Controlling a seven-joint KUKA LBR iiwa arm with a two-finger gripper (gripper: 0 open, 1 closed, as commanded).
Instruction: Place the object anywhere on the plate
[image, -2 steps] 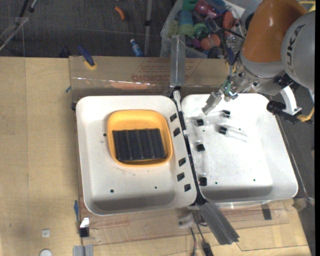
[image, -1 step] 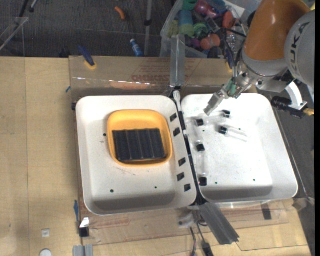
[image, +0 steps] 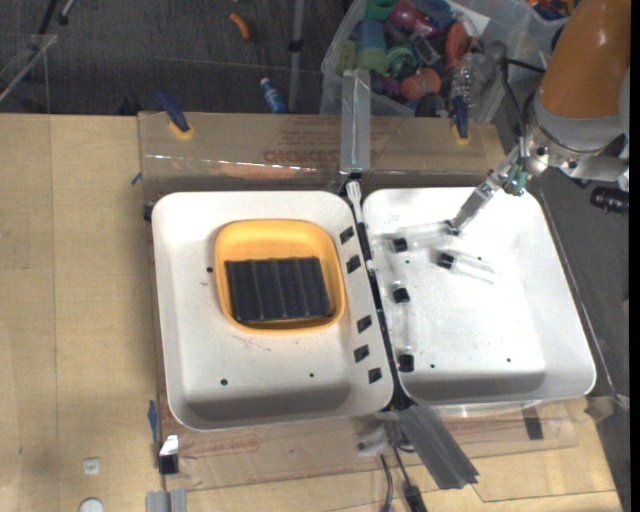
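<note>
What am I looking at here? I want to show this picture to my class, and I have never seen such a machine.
This is one camera fixed above a workbench, looking down at a slant. The grey and orange shape at the upper right is a robot arm, moved by a program. Its thin gripper reaches down into the right bin, close to some small clear items with dark ends. Whether it holds any of them is too small to tell. The left bin holds a yellow plate with a dark ridged block lying on it. The job is to put an object on that plate.
</note>
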